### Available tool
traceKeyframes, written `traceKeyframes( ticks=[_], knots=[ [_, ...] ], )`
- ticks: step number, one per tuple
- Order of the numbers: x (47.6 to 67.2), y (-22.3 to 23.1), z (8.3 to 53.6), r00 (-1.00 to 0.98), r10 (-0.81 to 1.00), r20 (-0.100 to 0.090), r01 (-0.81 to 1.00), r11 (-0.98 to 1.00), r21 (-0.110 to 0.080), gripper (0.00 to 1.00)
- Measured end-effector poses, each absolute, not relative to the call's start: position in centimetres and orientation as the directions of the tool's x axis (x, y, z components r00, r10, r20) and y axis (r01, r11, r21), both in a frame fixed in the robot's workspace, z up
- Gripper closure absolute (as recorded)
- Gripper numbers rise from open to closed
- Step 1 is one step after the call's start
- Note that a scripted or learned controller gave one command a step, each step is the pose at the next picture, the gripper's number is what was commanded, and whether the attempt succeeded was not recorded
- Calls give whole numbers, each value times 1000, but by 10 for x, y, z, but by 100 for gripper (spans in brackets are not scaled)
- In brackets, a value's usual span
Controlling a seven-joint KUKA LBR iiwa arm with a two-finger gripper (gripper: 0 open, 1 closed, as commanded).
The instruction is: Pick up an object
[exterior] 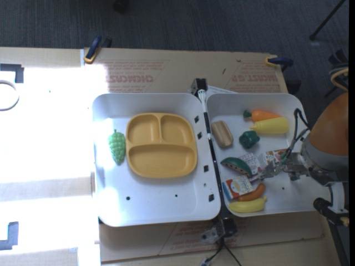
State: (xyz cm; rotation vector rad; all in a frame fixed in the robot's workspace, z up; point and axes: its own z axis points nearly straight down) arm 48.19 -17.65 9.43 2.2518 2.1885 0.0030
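dark carpet floor (pixel 183 15), cardboard-topped bench (pixel 183 71)

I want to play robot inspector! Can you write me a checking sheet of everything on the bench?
Surface: two white bins side by side, left bin and right bin, on a cardboard sheet.
Job's things: in the right bin, a bread roll, carrot, corn cob, broccoli, watermelon slice, snack packet, banana.
Clutter: yellow divided plate and green grapes in the left bin.
Grippers: tool low over the right bin; grip unclear.
Cables: black cable near the arm.
Surroundings: dark carpet, clamps at the cardboard's corners.
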Motion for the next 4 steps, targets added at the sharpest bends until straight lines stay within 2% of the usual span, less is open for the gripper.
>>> traceKeyframes(
  ticks=[1, 2, 3, 4],
  knots=[
    [480, -131, 95, -130, 991, -6, 991, 130, 9, 0],
    [481, -130, 104, -128, 992, -4, 992, 128, 9, 100],
    [481, -130, 104, -128, 992, -4, 992, 128, 9, 0],
    [481, -101, 95, -335, 942, -7, 942, 335, 9, 0]
  ],
)
